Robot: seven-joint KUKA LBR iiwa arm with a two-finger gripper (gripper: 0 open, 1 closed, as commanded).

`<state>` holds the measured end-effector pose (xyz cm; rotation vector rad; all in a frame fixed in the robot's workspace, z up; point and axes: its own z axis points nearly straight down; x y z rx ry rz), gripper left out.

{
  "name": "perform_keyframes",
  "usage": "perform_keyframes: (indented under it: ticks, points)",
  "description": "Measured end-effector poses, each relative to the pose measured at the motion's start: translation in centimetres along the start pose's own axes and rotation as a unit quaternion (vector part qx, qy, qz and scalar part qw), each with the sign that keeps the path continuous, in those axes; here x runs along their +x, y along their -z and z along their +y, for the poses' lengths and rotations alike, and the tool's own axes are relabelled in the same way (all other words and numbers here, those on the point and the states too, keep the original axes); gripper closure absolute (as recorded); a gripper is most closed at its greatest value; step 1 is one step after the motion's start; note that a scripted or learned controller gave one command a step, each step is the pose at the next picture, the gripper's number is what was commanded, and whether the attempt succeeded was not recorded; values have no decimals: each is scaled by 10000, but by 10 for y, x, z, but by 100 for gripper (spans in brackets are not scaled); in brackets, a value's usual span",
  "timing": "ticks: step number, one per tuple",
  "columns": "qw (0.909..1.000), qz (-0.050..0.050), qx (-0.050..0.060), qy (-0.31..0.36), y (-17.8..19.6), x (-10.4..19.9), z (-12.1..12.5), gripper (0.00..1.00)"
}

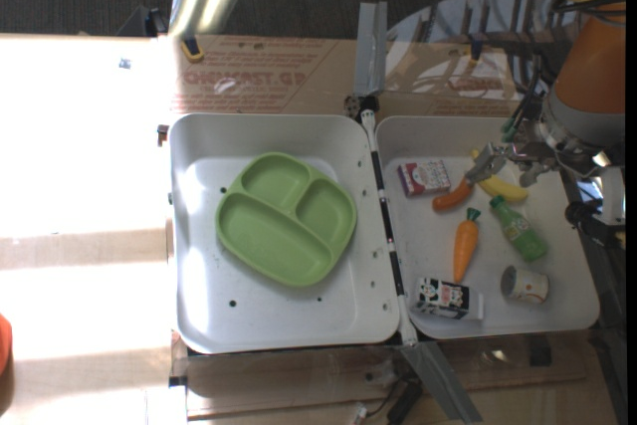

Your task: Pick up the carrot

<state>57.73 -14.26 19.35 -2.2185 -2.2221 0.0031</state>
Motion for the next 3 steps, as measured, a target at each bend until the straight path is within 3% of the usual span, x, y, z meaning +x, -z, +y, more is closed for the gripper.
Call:
perform_keyframes:
  ticks: [1,2,3]
  points:
    - [9985,2,-4,541,-103,30,-25,0]
    - [9987,1,-2,516,-94,29,-25,100]
    - [9995,-6,-8,331,-2,83,11,100]
